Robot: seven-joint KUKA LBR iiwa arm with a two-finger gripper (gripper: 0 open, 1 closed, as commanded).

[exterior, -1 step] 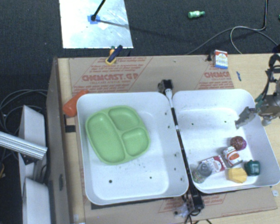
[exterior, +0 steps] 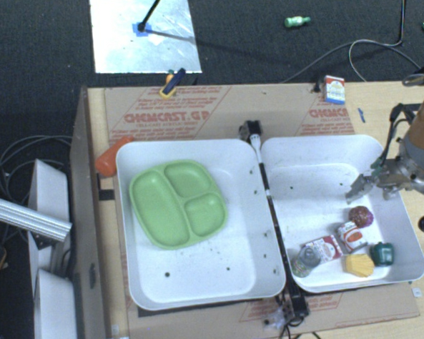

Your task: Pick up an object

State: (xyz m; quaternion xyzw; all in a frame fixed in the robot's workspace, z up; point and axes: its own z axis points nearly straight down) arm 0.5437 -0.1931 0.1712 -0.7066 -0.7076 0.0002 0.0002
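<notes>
Robot lab: bench (exterior: 215,104), paired bins (exterior: 198,288)

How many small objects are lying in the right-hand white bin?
5, clustered at its near right corner: a dark red ball, a red and white packet, a crumpled silver and red wrapper, a yellow wedge and a dark green block. More may be hidden.

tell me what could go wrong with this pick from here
1. The objects in the right bin are bunched together: the dark red ball, the red and white packet, the yellow block and the green object sit close, so the gripper may nudge or catch a neighbour.
2. They lie near the bin's near right corner, so its wall could block a finger.
</notes>
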